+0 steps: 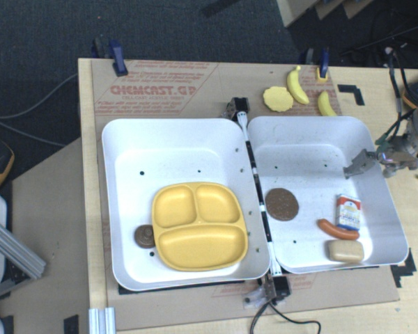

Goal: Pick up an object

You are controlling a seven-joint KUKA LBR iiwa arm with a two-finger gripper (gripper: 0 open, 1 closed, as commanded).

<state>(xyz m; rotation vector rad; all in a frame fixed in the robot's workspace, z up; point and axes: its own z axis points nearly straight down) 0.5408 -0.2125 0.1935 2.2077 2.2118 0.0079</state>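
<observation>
Two shallow white plastic bins (125, 152) lie side by side on the bench. Left of their shared seam sits a yellow three-compartment plastic tray (198, 225); right of it, a flat brown disc (282, 204), a small red-and-white carton (348, 213), a red sausage (338, 229) and a beige block (345, 250), spread apart for easy grasping. Farthest right of the seam, the gripper (362, 161) hangs empty at the rim; I cannot tell how wide it gapes.

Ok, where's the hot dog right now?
The hot dog lies in the right bin, near its front right corner, between the small carton and the beige block.
</observation>
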